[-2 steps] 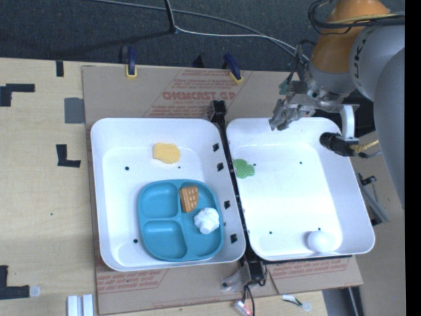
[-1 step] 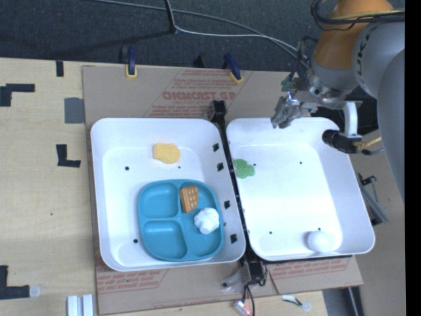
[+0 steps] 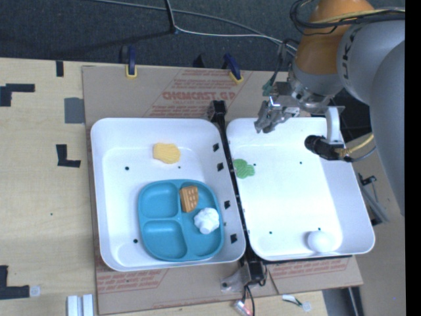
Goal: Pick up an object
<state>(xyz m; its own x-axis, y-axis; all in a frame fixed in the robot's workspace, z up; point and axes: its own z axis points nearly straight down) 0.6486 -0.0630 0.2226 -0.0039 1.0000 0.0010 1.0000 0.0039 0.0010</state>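
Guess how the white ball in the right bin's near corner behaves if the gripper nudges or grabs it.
The white ball looks round and smooth, so a nudge would probably roll it. It sits near the right bin wall, which may stop it. Pinched off-centre it could squirt out. The gripper hangs over the far edge, well away.

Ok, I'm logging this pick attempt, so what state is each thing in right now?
Gripper: above the right bin's far edge, holding nothing.
Green piece: loose in the right bin.
White ball: loose, near corner.
Yellow piece: loose in the left bin.
Blue tray: flat, holding a waffle and white lump.
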